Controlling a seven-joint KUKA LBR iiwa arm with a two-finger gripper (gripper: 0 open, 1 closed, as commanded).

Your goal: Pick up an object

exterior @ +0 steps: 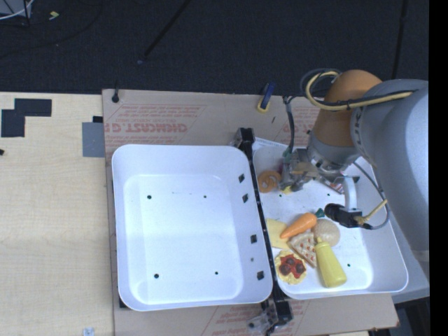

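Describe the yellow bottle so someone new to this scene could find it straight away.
Look in the right bin, at the cluster of toy food near its front edge. The yellow bottle lies at the cluster's right end, beside the waffle and below the carrot. It is the only plain yellow, cylindrical piece.

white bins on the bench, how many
2, side by side: the left shallow white plastic bin holds no objects; the right shallow white plastic bin holds the toy food, with the hand over its far end.

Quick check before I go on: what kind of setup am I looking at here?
Most likely a robotics lab bench set up for bin-picking trials. Two shallow white bins, the left bin and the right bin, sit on cardboard; the right one holds toy food such as a carrot and a yellow bottle, with the gripper over it.
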